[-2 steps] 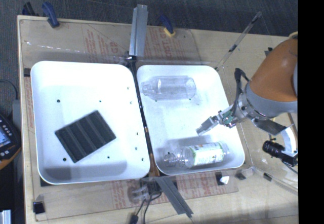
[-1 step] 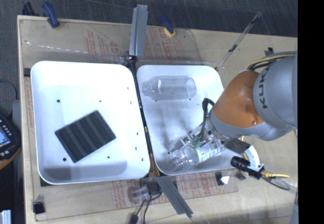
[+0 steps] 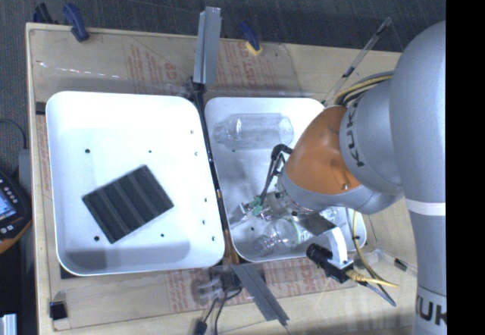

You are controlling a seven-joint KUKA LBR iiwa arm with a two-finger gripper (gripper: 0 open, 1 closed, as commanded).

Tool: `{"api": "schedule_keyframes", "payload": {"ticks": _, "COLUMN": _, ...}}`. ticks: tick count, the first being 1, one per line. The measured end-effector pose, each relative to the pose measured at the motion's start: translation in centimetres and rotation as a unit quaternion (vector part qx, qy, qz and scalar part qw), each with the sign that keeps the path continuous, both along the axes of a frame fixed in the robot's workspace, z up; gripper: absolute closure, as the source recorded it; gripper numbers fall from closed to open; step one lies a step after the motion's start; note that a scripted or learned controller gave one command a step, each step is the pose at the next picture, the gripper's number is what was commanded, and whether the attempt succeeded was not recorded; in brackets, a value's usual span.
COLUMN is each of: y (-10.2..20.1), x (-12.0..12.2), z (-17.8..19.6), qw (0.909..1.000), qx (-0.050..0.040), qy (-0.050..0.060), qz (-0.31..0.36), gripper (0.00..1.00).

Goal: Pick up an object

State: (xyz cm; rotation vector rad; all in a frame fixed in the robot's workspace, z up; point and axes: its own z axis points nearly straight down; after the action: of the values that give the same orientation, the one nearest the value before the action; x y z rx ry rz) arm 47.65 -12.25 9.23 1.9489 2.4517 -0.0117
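Observation:
A dark ribbed rectangular pad lies flat in the left bin. In the right bin, a clear plastic bottle lies on its side near the far wall. A second clear, crumpled plastic item rests near the front wall. My gripper is lowered into the right bin, just above and left of the crumpled clear item and well in front of the bottle. The orange-banded wrist hides the right half of this bin.
A metal divider bar stands behind the gap between the bins. Blue clamps hold the bench's far edge. Cables and a black fitting hang off the arm over the right bin's front corner.

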Motion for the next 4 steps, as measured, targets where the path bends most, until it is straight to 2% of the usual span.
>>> {"api": "schedule_keyframes", "payload": {"ticks": 1, "y": -3.5, "x": 0.1, "z": 8.5, "qw": 0.9936, "qx": 0.0059, "qy": 0.0, "qz": -0.113, "gripper": 0.0}}
{"api": "schedule_keyframes", "payload": {"ticks": 3, "y": -3.5, "x": 0.1, "z": 8.5, "qw": 0.9936, "qx": 0.0061, "qy": 0.0, "qz": -0.113, "gripper": 0.0}}
{"api": "schedule_keyframes", "payload": {"ticks": 4, "y": -6.4, "x": 3.6, "z": 8.5, "qw": 0.9871, "qx": 0.0064, "qy": 0.002, "qz": -0.16, "gripper": 0.0}}
